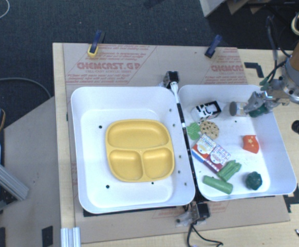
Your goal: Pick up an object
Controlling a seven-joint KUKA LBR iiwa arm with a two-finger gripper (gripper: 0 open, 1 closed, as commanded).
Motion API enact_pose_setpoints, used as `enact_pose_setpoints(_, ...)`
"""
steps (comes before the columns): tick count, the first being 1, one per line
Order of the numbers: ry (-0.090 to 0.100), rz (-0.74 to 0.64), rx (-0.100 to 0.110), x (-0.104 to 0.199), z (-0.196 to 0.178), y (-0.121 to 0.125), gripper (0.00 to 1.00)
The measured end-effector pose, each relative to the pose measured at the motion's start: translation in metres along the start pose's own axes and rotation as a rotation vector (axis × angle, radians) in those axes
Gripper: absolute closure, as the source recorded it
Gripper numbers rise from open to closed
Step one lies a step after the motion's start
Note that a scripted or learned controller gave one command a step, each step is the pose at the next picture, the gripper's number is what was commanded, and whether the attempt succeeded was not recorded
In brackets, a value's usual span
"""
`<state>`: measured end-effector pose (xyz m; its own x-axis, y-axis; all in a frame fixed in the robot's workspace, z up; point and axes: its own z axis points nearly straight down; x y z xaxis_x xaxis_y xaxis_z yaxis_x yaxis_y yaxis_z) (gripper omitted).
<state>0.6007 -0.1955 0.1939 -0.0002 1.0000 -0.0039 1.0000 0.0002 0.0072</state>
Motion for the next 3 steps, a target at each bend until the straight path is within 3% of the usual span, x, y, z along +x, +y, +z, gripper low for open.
enact_pose_setpoints(1, 0.001, -0.001, 0.0, -0.001, -0.034, 0.002, 1.0)
enact_pose_setpoints(3, 0.005, -0.006, 0.005, 0.103, -0.036, 0.019, 1.0)
